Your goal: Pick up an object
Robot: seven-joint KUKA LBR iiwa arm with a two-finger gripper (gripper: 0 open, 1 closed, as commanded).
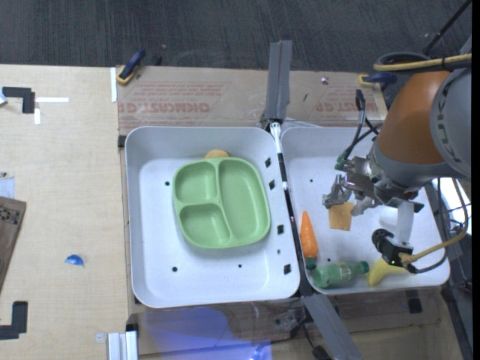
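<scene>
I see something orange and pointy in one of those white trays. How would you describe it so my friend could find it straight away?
Start at the right white bin, the one the arm reaches over. Along its left wall, near the front, lies a carrot, pointing away from the front. It is bright orange and tapered, unlike the green bottle lying just in front of it or the flat tan block to its right.

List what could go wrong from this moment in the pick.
1. The tan block sits right at the gripper, seemingly caught by its top edge alone; such a shallow hold might let it slip if lifted.
2. The carrot, green bottle and yellow piece crowd the right bin's near edge, so a dropped block could land among them.
3. The arm's cables hang low over that bin and might snag.
</scene>
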